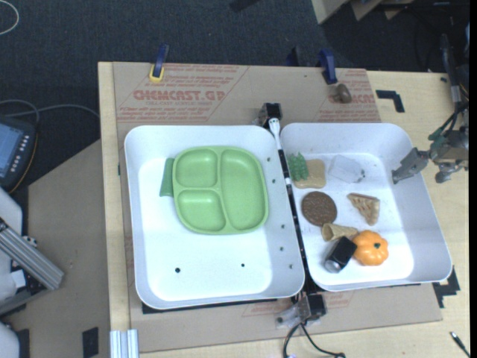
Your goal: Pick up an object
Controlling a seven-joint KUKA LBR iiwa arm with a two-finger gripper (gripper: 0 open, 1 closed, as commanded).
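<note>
From the overhead camera, my gripper (417, 164) sits at about three o'clock of the scene, over the right rim of the right bin (432, 222). One grey finger (406, 166) slants down toward the bin's inner wall; I cannot tell whether my fingers are spread or pressed together, and nothing shows between them.

The things I could pick all lie in the right bin, toward its left and lower half. At about five o'clock of the bin rests a small orange pumpkin (370, 248), round and ribbed, glossy, with a little green stem on top. Touching it on its nine o'clock side is a black block (340, 254) with a pale end, tilted. Just above those lies a tan wedge (337, 231). At the bin's centre-left is a flat dark brown round cookie (319, 208). At three o'clock of the cookie, apart from it, is a beige triangular piece (365, 206) like a slice of bread. Near the bin's eleven o'clock corner a tan square (314, 174) lies with a green leafy piece (298, 167) against its left side. A clear, faint plastic scrap (345, 168) lies at twelve o'clock.

The left bin (149, 259) holds a light green divided tray (220, 189) with three compartments, set toward its upper half. Both bins sit on the brown desk (223, 88).
</note>
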